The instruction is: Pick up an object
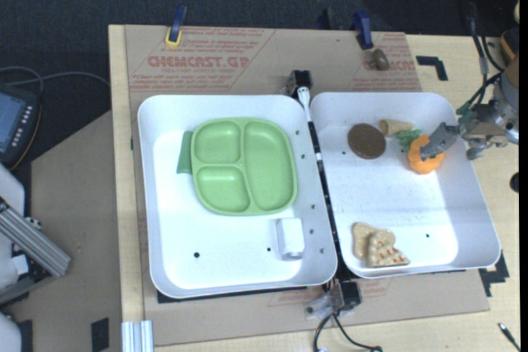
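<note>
In the right bin (412,202) an orange toy with a green top (422,160) lies near the far right side. The gripper (456,139) reaches in from the right edge, and its tip overlaps the orange toy's upper right side. A brown round disc (366,141) lies left of the toy, with a small tan piece (396,127) just beyond it. A tan waffle-like piece (379,246) rests near the bin's front wall.
The left bin (165,227) holds a green divided plate (244,165) on a green mat, and a small white block (289,237) near its front right corner. Clamps and cables sit along the bench's far and near edges.
</note>
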Controlling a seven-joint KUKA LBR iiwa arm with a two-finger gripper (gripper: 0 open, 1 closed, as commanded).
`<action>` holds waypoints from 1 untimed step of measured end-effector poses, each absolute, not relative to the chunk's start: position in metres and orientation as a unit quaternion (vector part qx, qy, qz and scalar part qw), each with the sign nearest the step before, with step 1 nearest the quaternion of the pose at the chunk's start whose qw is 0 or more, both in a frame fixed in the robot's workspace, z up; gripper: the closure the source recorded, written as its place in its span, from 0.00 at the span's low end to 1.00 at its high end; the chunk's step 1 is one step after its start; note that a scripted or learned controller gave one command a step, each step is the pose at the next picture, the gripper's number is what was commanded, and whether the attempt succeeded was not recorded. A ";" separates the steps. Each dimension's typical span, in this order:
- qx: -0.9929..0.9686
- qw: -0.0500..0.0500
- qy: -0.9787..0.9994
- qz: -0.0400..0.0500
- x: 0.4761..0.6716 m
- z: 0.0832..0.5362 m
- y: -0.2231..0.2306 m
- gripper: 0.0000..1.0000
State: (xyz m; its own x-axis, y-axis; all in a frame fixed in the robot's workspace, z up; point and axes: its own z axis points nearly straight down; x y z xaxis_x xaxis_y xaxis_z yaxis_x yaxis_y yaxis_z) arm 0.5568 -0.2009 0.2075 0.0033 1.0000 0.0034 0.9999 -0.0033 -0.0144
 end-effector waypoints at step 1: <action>-0.707 0.000 -0.707 0.000 0.560 0.216 -0.200 0.00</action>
State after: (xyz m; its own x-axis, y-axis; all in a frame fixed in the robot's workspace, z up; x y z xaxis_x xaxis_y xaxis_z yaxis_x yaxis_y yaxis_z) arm 0.5598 -0.2005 0.2157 -0.0003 1.0000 -0.0001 1.0000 0.0003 0.0000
